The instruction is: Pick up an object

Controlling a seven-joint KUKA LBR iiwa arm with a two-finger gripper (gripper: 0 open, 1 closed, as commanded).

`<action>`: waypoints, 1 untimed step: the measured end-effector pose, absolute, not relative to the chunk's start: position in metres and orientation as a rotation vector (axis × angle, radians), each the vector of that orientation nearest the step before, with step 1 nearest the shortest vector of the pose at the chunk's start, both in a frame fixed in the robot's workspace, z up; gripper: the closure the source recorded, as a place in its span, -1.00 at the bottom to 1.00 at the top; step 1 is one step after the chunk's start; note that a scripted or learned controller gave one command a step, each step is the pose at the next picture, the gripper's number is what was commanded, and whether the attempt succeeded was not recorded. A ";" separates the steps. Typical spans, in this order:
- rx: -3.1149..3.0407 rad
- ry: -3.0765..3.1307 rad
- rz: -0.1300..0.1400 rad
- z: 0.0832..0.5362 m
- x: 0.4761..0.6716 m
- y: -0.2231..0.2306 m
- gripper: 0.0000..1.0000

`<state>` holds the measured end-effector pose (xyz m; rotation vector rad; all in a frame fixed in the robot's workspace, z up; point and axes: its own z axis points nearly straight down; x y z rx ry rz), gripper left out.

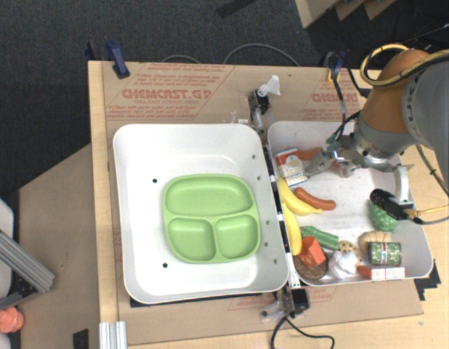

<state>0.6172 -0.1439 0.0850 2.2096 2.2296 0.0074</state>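
Right bin, front (421, 271): a can (384, 252), a carrot-like piece (312, 252) and a green pepper (320, 234) are crowded along the near wall, offering many picks.
Mid bin: a banana (293, 202) and a sausage (315, 200) lie side by side.
Left bin (137, 158): holds a green divided plate (210, 218), likely the drop spot.
Tool (341, 158): low over the right bin's far end, near a small carton (291, 167); whether it is apart or together cannot be told, and nothing is seen held.

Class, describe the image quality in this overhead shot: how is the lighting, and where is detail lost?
Camera view: even, soft light with faint shadows; the white bins look bright, near washed out; the green tray is sharp; the small items round the banana are crowded and low in detail; the arm is slightly soft.
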 end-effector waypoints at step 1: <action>2.233 2.236 -0.032 0.081 0.662 -0.115 -1.00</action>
